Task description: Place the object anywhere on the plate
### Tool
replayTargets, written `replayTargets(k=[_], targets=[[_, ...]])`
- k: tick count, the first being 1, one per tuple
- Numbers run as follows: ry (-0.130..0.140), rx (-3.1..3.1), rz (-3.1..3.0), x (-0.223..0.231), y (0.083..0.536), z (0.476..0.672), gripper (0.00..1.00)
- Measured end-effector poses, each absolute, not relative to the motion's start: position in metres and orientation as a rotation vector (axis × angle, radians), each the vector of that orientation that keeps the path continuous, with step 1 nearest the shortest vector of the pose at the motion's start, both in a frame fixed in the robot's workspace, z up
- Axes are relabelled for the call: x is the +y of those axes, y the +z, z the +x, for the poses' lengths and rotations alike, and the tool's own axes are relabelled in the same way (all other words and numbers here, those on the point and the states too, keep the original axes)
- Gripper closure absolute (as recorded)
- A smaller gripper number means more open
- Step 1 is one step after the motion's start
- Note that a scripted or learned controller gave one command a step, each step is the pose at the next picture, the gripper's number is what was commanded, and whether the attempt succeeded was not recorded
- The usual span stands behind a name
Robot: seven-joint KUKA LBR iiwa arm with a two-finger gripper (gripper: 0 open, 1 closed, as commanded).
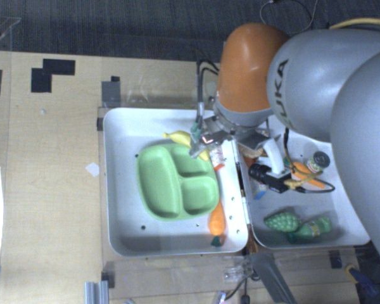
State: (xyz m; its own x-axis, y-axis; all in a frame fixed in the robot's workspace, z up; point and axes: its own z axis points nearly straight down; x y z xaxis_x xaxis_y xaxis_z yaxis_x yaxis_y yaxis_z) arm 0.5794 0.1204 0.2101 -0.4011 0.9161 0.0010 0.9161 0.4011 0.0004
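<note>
Smooth green three-compartment plate (176, 183) in left bin (117, 189), claw (204, 139) above its edge, finger state unclear

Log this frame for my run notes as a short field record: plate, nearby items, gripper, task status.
plate: green divided plate in the left bin, nothing resting in its compartments
banana: yellow banana just beyond the plate's far edge, partly under the gripper
carrot: orange carrot beside the plate's near right corner, off the plate
right bin: right bin holds a green bumpy item and other small items
gripper: gripper over the plate's far right corner; grasp unclear
task status: not yet done
</note>
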Motion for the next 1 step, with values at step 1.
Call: replayTargets(k=[1], targets=[[-0.001, -2.628, -1.721, 0.1198, 0.2101, 0.5795, 0.0]])
